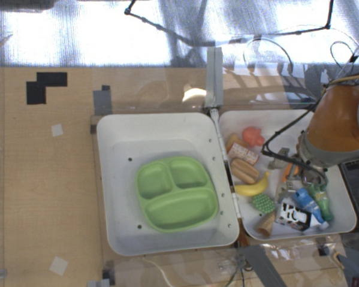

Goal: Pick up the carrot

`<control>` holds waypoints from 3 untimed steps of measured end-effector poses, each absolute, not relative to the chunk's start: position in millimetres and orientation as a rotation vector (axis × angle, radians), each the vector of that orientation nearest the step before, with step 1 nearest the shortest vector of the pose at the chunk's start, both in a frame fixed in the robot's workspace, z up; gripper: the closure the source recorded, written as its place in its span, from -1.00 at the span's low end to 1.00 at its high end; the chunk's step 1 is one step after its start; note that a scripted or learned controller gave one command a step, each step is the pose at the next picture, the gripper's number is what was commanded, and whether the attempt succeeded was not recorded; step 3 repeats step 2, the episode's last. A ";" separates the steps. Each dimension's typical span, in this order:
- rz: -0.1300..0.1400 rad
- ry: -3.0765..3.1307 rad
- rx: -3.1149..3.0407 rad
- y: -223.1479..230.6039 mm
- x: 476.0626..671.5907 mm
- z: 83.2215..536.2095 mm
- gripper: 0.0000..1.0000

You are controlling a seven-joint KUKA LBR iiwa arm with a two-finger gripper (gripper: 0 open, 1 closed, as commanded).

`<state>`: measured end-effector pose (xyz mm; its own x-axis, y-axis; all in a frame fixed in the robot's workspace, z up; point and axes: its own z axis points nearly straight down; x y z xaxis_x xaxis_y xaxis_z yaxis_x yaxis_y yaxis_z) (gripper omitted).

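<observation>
The carrot (pixel 287 174) shows as a short orange sliver in the right bin (pixel 345 221), right of the banana (pixel 252 188). Most of it is hidden under the arm's wrist. My gripper (pixel 293 166) hangs low over the bin's middle, directly above or at the carrot, below the orange band (pixel 337 122). Dark gripper parts and cables cover the spot, so whether it touches the carrot is unclear.
Around the carrot lie a pink toy (pixel 253 135), a waffle piece (pixel 240 150), a hot dog (pixel 245 170), a green dotted piece (pixel 263 202), a cone (pixel 266 223), a black-and-white item (pixel 293 215) and a blue bottle (pixel 309 204). A green divided plate (pixel 177 193) sits in the left bin (pixel 118 173).
</observation>
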<state>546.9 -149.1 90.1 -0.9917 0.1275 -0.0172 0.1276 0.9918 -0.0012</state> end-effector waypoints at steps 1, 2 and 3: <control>0.000 3.039 0.746 -157.5 562.7 89.5 -1.00; 0.001 3.029 0.732 -156.3 566.8 103.2 1.00; 0.001 3.029 0.732 -156.3 566.8 103.2 1.00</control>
